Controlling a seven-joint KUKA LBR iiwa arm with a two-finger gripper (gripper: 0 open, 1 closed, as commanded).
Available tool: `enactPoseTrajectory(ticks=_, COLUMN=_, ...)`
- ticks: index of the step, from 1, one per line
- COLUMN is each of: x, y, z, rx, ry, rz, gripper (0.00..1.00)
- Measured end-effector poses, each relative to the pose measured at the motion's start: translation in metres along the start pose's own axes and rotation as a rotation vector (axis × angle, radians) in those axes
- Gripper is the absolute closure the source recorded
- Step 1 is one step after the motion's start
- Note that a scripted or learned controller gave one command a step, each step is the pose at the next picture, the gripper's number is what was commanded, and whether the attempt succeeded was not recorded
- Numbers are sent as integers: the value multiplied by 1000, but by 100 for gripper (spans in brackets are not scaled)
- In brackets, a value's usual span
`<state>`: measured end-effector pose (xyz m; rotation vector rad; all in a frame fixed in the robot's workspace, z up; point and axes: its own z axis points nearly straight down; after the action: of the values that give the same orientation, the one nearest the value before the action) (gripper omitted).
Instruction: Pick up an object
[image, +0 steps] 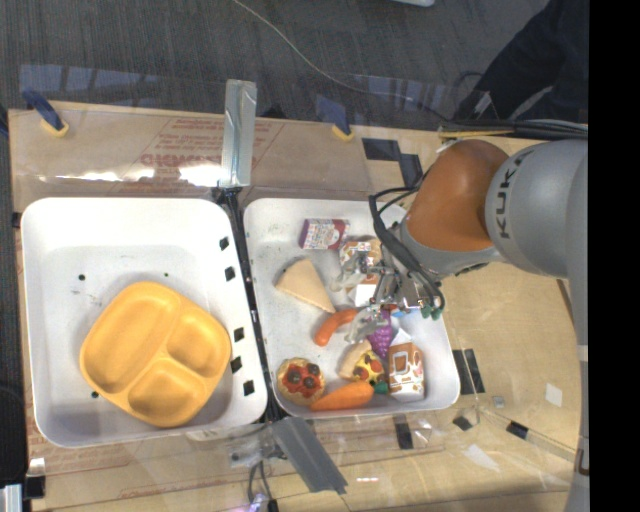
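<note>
Toy food (345, 325) crowding right bin (262, 300), pincer (375, 312) low among it

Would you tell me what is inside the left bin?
The left bin holds one yellow divided tray, lying flat. Whatever lies beneath that tray is covered.

We see the gripper (377, 305) lowered into the right bin (262, 300) among toy foods; a yellow tray (155, 352) occupies the left bin (40, 300).
</note>
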<state>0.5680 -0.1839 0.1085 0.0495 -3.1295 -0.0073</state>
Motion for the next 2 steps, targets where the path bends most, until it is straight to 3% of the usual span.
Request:
enactPoseTrajectory(ticks=1, x=-26, y=33, z=9, rx=9, ry=-23, rz=-96, gripper=0)
enactPoseTrajectory(ticks=2, x=12, y=89, z=6, rx=16, ry=-38, rz=-35, gripper=0)
